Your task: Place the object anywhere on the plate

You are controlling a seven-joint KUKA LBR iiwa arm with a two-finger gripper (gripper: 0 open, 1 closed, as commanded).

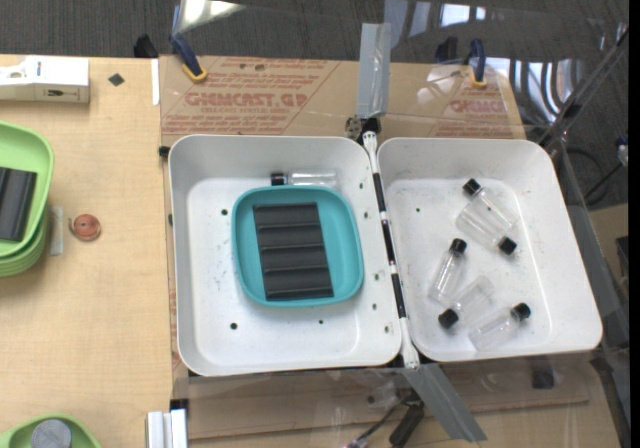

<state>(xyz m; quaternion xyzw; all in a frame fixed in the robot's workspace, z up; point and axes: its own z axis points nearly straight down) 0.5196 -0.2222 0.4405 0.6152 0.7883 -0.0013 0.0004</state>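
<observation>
Light, slick, breakable clear vials (pixel 485 208); best pinched across the body, below the cap. Hand's grip: cannot tell.

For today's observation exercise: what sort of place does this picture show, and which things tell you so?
Probably a robotics lab bench: two white bins side by side, clear vials with black caps loose in the right one, a teal plate in the left.

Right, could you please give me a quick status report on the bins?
Teal plate in left bin, black ridged insert on it. One vial behind plate. Four vials loose in right bin, nearest at. Nothing blocking plate.
</observation>
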